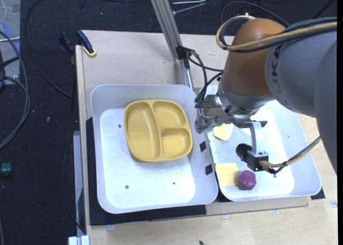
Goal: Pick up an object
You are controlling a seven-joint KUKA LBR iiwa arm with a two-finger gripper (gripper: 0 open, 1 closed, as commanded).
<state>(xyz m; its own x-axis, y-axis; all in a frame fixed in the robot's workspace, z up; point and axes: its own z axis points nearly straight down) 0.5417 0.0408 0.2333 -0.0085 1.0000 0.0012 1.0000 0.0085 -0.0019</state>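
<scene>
— Over the right white plastic bin point(300, 185), where is our grey gripper point(210, 119)?
— Low at its left edge. We cannot tell its grip. The pale yellow flat piece point(223, 132) lies just beside us, toward the bin's middle.

Legible markings — one partial instance found. The grey arm point(300, 72) carries dark vertical lettering on its casing just beside the orange band point(252, 56); the characters are cut off and foreshortened, so no complete word can be read. The yellow tray point(158, 130), both white bins point(107, 185) and the tabletop point(128, 61) bear no readable text, labels, numbers or signs — small dark marks at the bins' junction are too small to tell.
</scene>
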